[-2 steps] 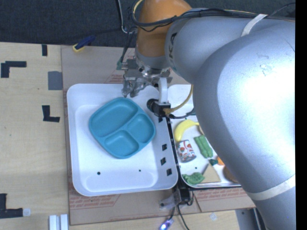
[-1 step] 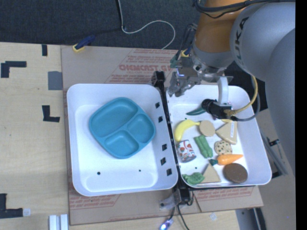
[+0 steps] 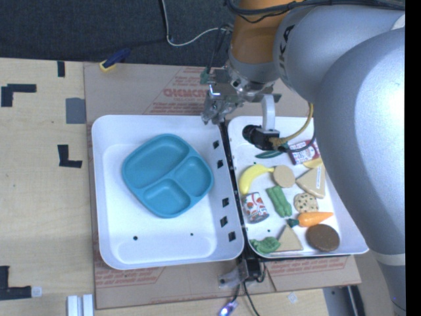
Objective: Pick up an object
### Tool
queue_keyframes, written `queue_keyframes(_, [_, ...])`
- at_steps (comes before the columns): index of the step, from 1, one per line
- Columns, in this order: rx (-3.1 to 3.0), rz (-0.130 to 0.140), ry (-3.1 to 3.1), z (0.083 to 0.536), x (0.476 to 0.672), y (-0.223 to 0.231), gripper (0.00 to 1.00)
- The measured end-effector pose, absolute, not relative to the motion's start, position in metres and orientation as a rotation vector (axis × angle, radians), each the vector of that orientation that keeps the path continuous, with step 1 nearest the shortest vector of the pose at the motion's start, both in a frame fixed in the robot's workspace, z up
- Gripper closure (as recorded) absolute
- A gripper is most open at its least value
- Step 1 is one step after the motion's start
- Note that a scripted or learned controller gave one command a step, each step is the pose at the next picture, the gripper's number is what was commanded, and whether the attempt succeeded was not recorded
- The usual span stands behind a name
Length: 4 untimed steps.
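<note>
The grey arm [image 3: 355,91] with its orange band [image 3: 263,18] is seen reaching in over the far end of the right bin [image 3: 352,245]. Two shallow white bins are carried side by side on the bench [image 3: 39,196], with a sheet of cardboard [image 3: 131,87] under them.

The left bin [image 3: 112,242] is taken up at its middle by a blue divided plate [image 3: 168,174]; bare white floor is left between the plate and the bin's near rim, and a narrower strip along its left wall.

The right bin is crowded. Just right of the shared wall between the bins lie a banana [image 3: 253,175], a small printed packet [image 3: 255,207] and a green leafy piece [image 3: 265,245]. Further right of that wall are found a green pod [image 3: 279,201], a tan round piece [image 3: 284,176], a cookie [image 3: 305,203], a carrot [image 3: 312,219], a brown disc [image 3: 323,237] and a red-labelled packet [image 3: 302,153]. Little free floor is left among them.

The tool [image 3: 220,107] hangs above the far end of the shared wall, apart from the food; whether it is wide or narrow cannot be told, and nothing is seen in it.
</note>
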State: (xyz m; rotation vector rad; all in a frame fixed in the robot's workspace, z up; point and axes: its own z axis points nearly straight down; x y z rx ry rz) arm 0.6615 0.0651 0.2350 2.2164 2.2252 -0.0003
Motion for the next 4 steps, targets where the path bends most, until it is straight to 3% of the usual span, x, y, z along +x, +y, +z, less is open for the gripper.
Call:
queue_keyframes(1, [2.219,-0.006,2.228,0.174,0.667,0.111,1.00])
queue_keyframes(2, [2.214,0.018,2.213,0.335,0.670,0.070,1.00])
queue_keyframes(3, [2.222,-0.009,2.227,0.261,0.667,0.097,1.00])
queue_keyframes(4, [2.217,-0.007,2.233,0.219,0.667,0.166,1.00])
